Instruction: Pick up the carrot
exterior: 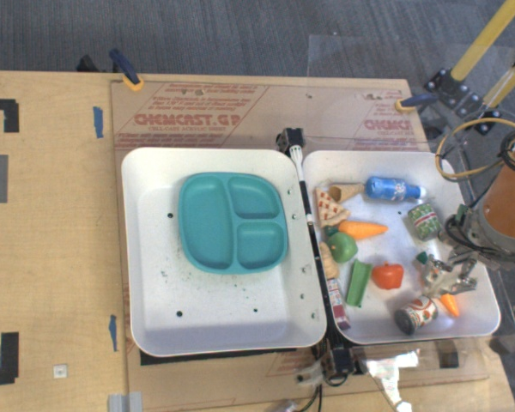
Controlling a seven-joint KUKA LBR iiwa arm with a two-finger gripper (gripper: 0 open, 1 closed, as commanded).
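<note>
The carrot [363, 228], orange with a green tip at its left end, lies flat in the middle of the right bin [489, 320]. It sits between a pizza slice [328, 206] and a green round fruit [342, 247]. My gripper [445, 275] hangs over the right side of that bin, well to the right of the carrot and a little nearer the front. It looks open, with nothing between its fingers. A small orange piece [449, 305] lies just in front of it.
Around the carrot lie a blue bottle [393, 189], a green-and-white can [423, 221], a red toy vegetable [388, 275], a green stick [357, 283] and a tipped can [416, 313]. The left bin [146, 256] holds a teal divided plate [234, 221].
</note>
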